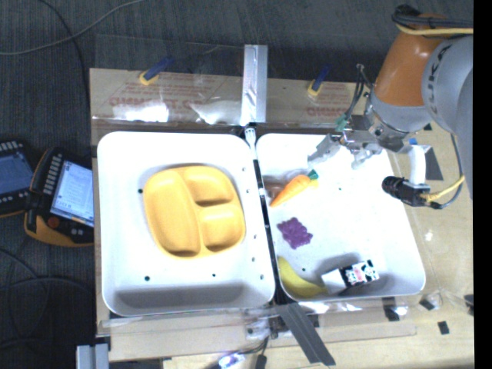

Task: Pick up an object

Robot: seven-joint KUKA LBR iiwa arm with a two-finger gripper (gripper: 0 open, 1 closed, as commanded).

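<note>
carrot: orange, lying slantwise, right bin's far left
grapes: purple, mid-bin
banana: yellow, near-left corner
box: black-and-white, near edge

Bench bears two white bins side by side: left bin, right bin.

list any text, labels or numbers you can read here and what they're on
Nothing can be read for certain.
Red lettering on the cardboard sheet behind the bins: too blurred to read.
Handheld pendant screen at far left: lit, content too small.
Black-and-white box in the right bin: pattern, no legible words.
</note>
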